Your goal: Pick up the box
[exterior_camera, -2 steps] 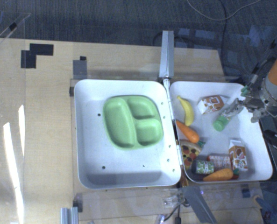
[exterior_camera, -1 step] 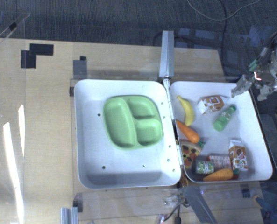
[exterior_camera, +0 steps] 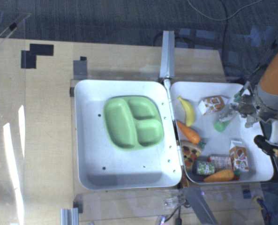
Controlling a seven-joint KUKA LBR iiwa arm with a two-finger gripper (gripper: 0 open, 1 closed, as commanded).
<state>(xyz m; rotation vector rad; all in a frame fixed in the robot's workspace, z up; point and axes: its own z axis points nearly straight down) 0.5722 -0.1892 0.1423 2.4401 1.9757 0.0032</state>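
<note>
The box (exterior_camera: pixel 211 104) lies just right of the banana (exterior_camera: pixel 188 110) in the right bin (exterior_camera: pixel 265 175). Whether the gripper (exterior_camera: pixel 232 112) beside it is clenched, I cannot tell. Likely light, stiff cardboard; grasp across its narrow sides

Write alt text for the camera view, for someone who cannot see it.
A grey robot arm with an orange band reaches in from the right over the right bin, which holds a banana, two carrots, small cartons and a box. The left bin holds a green divided tray.
</note>
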